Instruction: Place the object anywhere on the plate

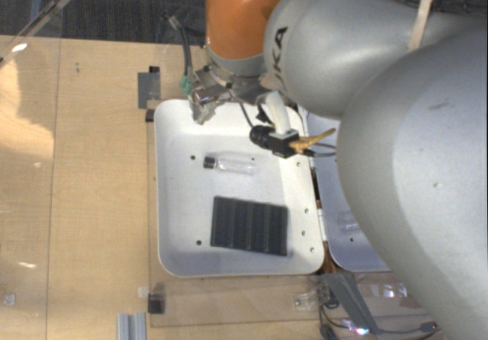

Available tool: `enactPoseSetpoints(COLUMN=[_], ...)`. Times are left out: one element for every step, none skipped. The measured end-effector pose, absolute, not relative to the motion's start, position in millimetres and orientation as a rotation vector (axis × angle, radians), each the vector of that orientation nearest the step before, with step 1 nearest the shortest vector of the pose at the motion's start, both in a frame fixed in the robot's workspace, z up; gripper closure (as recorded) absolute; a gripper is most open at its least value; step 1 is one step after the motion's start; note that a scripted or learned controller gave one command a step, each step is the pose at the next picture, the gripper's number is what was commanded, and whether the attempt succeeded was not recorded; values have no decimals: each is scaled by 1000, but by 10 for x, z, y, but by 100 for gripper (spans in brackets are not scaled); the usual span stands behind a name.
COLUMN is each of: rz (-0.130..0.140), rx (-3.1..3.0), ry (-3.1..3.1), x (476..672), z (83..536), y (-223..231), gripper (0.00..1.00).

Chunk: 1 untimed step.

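Two shallow white bins sit side by side on the bench (84, 178); I take the left bin (175, 178) as the landmark for all positions below.

1. Object. A small clear plastic bottle (230, 164) with a dark cap lies on its side on the floor of the left bin, toward the bin's far half and near its centre line. The cap points to the bin's left wall.

2. Plate. A dark, ribbed rectangular plate (249, 226) lies flat in the near half of the left bin, just nearer the camera than the bottle and apart from it.

3. Gripper. The gripper (204, 106) hangs over the far left corner of the left bin, well clear of the bottle. I cannot tell the state of its fingers from here. Nothing is visibly held.

4. Handling, as I judge it. The bottle looks light and stiff but thin-walled and smooth, so it may roll or slip sideways when pinched. I would close across the round body at mid-length, square to its long axis, not at the cap end.
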<state>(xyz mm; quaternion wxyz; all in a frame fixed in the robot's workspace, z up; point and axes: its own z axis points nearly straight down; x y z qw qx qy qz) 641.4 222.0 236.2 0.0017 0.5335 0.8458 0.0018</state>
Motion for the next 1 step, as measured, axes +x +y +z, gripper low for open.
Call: enactPoseSetpoints(rz=[2], rx=[1375], ry=[2823], x=[6607], z=[1812], y=[2256], gripper=[100])
